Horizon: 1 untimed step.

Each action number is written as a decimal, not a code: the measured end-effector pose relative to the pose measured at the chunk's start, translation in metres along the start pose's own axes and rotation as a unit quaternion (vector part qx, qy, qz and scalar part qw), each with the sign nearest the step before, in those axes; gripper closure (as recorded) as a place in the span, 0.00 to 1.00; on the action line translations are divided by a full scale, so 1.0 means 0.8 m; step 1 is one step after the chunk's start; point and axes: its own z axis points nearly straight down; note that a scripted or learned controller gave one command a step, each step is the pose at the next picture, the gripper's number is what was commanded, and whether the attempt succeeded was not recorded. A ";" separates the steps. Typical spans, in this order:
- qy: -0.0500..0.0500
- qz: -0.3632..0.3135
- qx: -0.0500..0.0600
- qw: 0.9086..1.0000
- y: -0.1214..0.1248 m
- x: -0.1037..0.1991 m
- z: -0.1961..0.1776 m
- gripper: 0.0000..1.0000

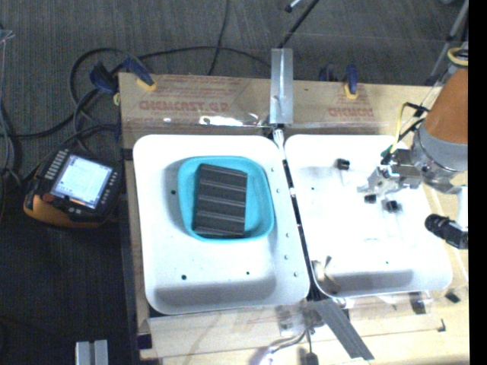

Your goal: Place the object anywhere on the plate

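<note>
A dark grey ribbed block (221,198) lies flat on the blue plate (260,204), which sits in the left white bin (160,257). My gripper (381,201) hangs over the right side of the right bin (358,268), far from the plate. Its two dark fingertips (370,198) stand apart, open, with nothing between them. The grey arm with its orange band (449,116) comes in from the right edge.
A small black piece (342,163) lies in the right bin near its back. A metal post (281,90) rises behind the seam between the bins. A control pendant (76,185) and cables lie on the floor at left.
</note>
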 end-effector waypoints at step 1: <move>0.000 0.000 0.000 1.000 0.000 0.000 0.000 0.00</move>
